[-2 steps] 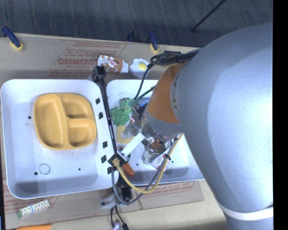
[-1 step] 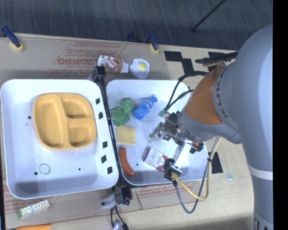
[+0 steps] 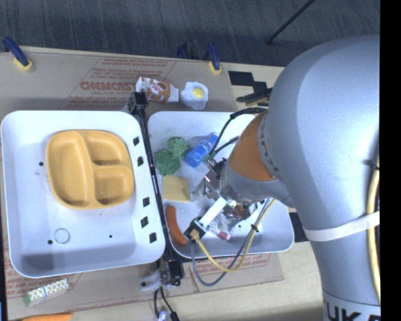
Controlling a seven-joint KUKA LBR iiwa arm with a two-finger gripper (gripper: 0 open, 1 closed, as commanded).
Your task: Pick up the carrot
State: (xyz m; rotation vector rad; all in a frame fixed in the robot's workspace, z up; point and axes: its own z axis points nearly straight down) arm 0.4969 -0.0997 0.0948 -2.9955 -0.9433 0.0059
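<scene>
The carrot [image 3: 175, 225], a short orange-red stick, lies in the right bin [image 3: 281, 236] against its left wall, near the front. My gripper [image 3: 217, 196] hangs low over the middle of that bin, to the right of the carrot and slightly behind it. The wrist and its orange band [image 3: 248, 158] cover most of the gripper. Nothing shows between the gripper and the carrot.
A yellow block [image 3: 175, 188], green items [image 3: 168, 158] and a blue bottle [image 3: 199, 152] lie behind the carrot. A colourful packet [image 3: 225, 230] sits under the wrist. The left bin [image 3: 27, 246] holds a yellow divided plate [image 3: 90, 168]. Small toys [image 3: 174, 92] rest behind the bins.
</scene>
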